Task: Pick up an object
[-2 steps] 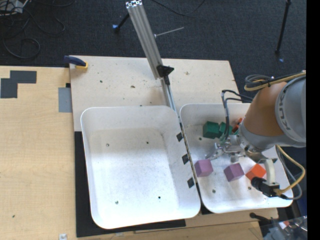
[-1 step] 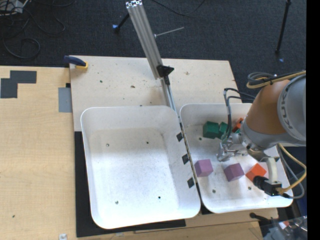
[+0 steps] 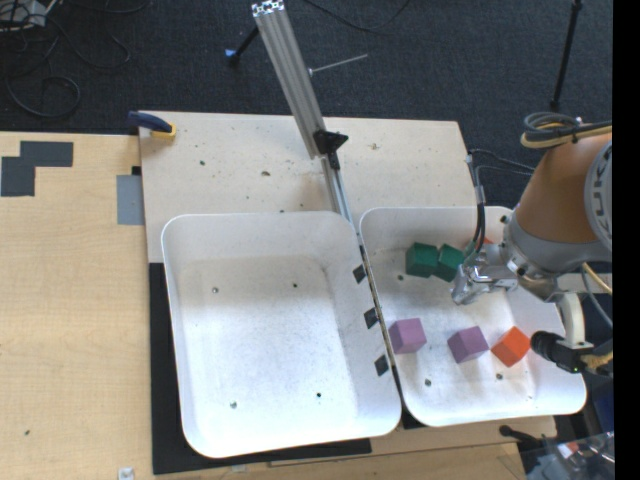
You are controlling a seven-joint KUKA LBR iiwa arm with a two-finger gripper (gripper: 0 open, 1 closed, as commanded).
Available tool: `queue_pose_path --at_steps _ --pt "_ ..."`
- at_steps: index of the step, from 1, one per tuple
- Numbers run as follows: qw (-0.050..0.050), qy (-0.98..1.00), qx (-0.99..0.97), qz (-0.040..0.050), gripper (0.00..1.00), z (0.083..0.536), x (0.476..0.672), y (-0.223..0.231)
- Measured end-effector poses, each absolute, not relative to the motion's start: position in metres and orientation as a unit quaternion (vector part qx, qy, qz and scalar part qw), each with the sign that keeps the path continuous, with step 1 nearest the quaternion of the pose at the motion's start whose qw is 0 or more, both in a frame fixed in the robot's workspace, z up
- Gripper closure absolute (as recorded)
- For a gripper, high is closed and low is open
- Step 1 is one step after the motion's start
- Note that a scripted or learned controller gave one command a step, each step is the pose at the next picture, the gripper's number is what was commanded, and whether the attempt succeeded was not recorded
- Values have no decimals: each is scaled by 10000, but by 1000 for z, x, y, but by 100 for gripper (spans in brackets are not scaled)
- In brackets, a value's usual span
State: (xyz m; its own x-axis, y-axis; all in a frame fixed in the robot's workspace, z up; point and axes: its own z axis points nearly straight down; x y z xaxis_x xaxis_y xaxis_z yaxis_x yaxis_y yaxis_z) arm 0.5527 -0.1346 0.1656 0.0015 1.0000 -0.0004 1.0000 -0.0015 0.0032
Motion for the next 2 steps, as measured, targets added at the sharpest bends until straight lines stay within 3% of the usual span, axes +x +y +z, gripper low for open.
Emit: queue_pose_path --at_steps 2 --pt "15 7077 7065 9 100 281 559 -139"
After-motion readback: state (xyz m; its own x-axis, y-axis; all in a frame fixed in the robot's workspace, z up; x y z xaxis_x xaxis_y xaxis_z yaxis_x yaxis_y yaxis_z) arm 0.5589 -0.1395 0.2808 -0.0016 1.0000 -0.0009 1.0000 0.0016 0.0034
